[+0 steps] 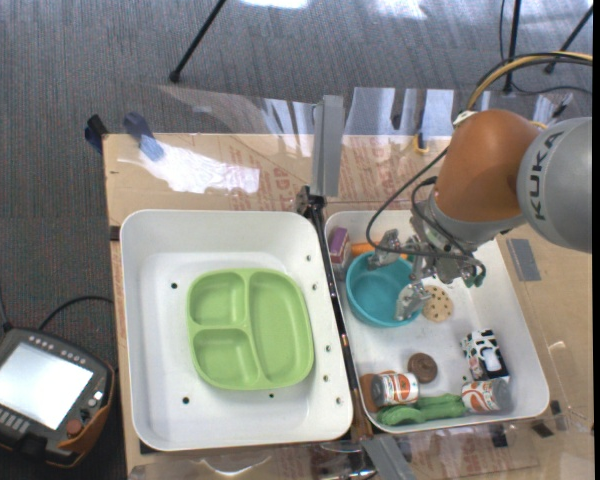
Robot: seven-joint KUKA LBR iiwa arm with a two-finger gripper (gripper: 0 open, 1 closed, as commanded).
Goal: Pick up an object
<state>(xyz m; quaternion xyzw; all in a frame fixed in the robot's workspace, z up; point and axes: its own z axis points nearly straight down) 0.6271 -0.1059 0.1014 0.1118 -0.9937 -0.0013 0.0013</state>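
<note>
Camera view shows the claw (420, 293) low in the right bin (525, 338), over the right rim of the teal bowl (378, 293), just beside a round cracker (438, 306). Whether its fingers are apart or closed cannot be told. Likely targets lie directly beneath and just right of it; the brown disc (422, 367) and cans (393, 388) sit nearer the camera.

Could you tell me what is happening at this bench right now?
The KUKA arm reaches in from the right, and its gripper hangs over the right bin, at the edge of a teal bowl beside a round cookie. Nothing can be seen between its fingers. Cans, a green toy and a cow figure lie nearer the front. The left bin holds a green divided plate.
</note>
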